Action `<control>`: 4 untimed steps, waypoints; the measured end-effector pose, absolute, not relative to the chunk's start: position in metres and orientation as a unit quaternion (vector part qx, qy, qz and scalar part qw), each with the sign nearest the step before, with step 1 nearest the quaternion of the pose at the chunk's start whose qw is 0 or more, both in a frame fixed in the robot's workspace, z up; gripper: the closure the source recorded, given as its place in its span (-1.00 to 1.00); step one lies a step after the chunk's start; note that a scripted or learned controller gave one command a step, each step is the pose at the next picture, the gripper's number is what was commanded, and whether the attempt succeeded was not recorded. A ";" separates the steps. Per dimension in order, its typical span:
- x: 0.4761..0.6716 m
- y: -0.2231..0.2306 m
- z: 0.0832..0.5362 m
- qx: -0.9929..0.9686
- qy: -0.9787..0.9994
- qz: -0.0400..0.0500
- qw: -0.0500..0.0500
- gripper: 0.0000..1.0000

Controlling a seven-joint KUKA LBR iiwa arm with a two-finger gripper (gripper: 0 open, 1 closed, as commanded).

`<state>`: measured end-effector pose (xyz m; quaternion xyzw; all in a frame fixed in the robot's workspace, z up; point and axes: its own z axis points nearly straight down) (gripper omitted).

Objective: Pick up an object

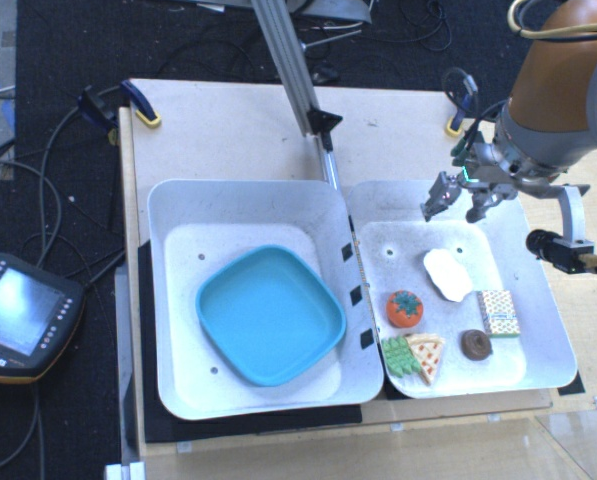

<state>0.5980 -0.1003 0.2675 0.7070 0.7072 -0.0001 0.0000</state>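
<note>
Your two-finger gripper (pixel 457 200) hangs released, grasping nothing, just beyond the smooth white oval object (pixel 447 273). Expect slippage on its rounded surface, or nudging the red tomato-shaped toy (pixel 405 308) beside it.

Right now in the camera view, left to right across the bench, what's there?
Teach pendant → blue tray → green toy → tomato toy → white object → brown disc → patterned block. The gripper hangs above the right bin's far end.

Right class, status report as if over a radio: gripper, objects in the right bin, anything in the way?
Gripper open, above right bin's far end, holding nothing. White object nearest, just below it. Path clear.
</note>
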 end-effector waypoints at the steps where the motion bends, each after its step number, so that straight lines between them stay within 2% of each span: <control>1: 0.598 -0.100 0.267 0.707 0.707 0.000 0.000 -1.00; 2: 0.587 -0.101 0.213 0.707 0.707 -0.002 -0.002 -1.00; 4: 0.585 -0.094 0.098 0.707 0.707 -0.001 -0.002 -1.00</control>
